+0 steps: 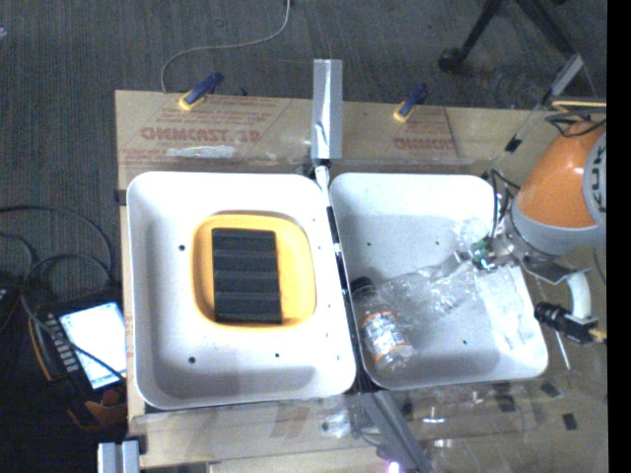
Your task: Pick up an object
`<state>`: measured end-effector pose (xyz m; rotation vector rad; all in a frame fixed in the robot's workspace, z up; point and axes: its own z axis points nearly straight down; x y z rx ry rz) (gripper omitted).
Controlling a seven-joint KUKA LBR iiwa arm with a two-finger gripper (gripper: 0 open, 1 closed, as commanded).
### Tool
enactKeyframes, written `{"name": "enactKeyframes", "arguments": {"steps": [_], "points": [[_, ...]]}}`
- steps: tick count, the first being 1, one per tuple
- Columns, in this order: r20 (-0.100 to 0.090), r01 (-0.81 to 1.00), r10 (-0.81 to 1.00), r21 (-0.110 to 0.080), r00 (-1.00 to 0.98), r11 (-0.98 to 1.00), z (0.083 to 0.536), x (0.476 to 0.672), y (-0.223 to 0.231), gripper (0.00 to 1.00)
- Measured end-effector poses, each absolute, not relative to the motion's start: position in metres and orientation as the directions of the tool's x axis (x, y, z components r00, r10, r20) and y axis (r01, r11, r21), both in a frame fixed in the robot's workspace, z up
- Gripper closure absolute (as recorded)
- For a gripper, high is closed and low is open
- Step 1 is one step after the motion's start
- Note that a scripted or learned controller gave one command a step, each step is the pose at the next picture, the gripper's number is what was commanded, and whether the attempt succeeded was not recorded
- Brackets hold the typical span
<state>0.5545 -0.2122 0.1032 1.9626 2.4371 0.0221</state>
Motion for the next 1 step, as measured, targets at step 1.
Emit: {"name": "enactKeyframes", "arguments": {"steps": [1], "points": [[0.0,0.959,0.959,0.001,-0.282,0.282,0.1631,0.589,-0.2044,1.0]]}}
